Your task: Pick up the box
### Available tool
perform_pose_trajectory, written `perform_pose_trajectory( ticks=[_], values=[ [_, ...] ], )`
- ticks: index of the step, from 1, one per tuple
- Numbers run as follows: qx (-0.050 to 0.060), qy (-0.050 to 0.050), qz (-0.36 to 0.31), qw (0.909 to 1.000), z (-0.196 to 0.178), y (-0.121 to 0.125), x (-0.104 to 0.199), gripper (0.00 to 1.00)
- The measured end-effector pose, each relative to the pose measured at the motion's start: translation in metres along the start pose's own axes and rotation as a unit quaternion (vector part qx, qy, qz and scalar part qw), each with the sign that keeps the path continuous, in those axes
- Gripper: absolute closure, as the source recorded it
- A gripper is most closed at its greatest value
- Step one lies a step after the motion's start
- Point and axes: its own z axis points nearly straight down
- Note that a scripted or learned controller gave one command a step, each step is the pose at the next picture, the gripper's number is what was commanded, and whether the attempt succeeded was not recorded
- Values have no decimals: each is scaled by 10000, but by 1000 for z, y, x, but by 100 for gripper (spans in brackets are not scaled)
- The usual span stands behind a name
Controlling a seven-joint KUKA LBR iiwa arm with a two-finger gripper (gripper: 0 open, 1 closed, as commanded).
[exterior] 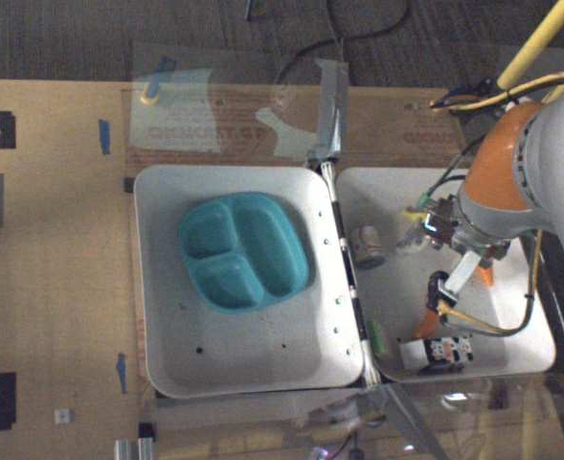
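Note:
The box (438, 351) is small and white with dark print, and it lies on its side at the near edge of the right bin (521, 348). My gripper (423, 230) hangs over the middle of that bin, well behind the box and apart from it. A pale, see-through thing (408, 245) sits just under the gripper's tip. The grey arm with its orange band (497, 171) comes in from the right and covers the bin's far right part.
Beside the box are an orange piece (425, 324) and a small green item (377, 337). A short tin can (366, 245) stands near the right bin's left wall. A teal divided plate (245, 250) lies in the left bin (167, 343).

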Motion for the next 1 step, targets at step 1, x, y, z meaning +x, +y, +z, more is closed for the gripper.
perform_pose_trajectory(
  ticks=[1],
  values=[
    [4,-19,3,10000,-9,1,-2,100]
  ],
)
